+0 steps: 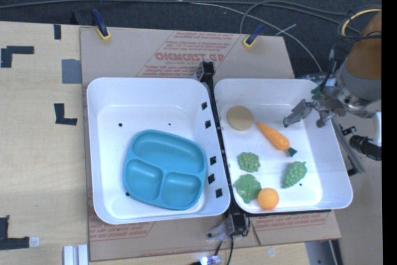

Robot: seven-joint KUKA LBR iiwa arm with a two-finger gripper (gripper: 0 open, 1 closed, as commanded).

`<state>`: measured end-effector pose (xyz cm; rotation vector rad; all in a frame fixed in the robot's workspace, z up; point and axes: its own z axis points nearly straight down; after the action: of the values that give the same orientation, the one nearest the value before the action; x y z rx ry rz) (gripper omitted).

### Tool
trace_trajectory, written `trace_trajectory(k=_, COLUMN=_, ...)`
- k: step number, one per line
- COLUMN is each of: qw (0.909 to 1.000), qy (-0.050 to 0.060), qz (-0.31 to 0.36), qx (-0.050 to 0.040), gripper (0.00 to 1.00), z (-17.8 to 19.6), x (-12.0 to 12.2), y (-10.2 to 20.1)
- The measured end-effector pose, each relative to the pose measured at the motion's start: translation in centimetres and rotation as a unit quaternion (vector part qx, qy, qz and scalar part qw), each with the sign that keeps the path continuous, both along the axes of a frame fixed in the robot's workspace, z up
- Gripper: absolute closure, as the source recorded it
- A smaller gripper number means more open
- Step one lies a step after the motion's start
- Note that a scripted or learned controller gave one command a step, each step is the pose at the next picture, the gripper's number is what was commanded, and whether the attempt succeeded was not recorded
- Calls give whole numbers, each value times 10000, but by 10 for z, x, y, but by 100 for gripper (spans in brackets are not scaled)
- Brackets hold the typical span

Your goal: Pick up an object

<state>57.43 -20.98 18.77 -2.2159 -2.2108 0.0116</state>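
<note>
Carrot lies between cookie and grapes.

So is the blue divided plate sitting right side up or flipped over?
Right side up. The blue divided plate lies flat in the left bin, with its three hollow compartments facing up and nothing in them.
</note>
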Motion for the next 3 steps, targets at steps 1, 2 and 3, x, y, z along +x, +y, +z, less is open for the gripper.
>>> trace_trajectory(k=1, qw=10000, qy=-61, qz=17, qx=-15, gripper=0, z=7, x=3, y=0)
trace_trajectory(k=2, qw=10000, qy=-36, qz=14, qx=-15, gripper=0, z=-41, x=2, y=-7)
trace_trajectory(k=3, qw=10000, qy=-39, qz=23, qx=-11, gripper=0, z=-88, x=7, y=-2)
